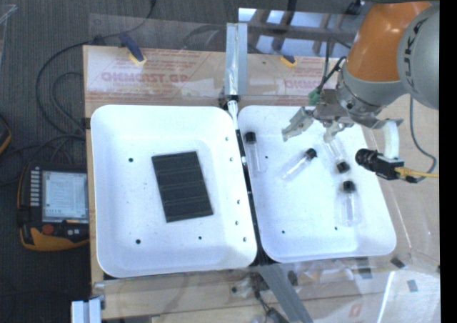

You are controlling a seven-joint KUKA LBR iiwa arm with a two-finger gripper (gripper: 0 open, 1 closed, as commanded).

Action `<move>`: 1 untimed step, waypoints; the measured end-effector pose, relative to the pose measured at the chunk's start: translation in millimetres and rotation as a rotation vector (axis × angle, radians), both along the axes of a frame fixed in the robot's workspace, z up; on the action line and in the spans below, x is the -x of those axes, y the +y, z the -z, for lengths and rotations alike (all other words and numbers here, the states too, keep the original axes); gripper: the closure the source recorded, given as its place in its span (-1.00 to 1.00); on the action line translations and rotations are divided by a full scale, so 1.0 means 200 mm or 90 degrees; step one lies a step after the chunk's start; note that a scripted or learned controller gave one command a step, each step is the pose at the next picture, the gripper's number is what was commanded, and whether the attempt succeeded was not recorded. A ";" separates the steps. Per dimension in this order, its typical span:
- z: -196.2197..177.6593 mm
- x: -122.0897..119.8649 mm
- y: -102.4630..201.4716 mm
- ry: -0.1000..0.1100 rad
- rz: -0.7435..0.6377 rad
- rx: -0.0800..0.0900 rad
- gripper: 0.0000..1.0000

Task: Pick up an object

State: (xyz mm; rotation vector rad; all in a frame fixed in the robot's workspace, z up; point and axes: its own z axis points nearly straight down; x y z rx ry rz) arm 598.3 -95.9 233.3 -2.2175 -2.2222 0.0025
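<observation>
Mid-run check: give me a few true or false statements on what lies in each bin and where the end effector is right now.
1. The left bin holds a dark ribbed pad. True.
2. The right bin holds several clear vials with black caps. True.
3. The end effector hovers over the left bin. False: it is over the right bin's far side.
4. The end effector grips a vial. False: nothing sits between its fingers, which are spread.
5. One vial lies near the right bin's left wall. True.
</observation>
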 end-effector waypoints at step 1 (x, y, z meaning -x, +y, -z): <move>0.46 -0.25 -0.07 0.000 -0.096 0.001 -1.00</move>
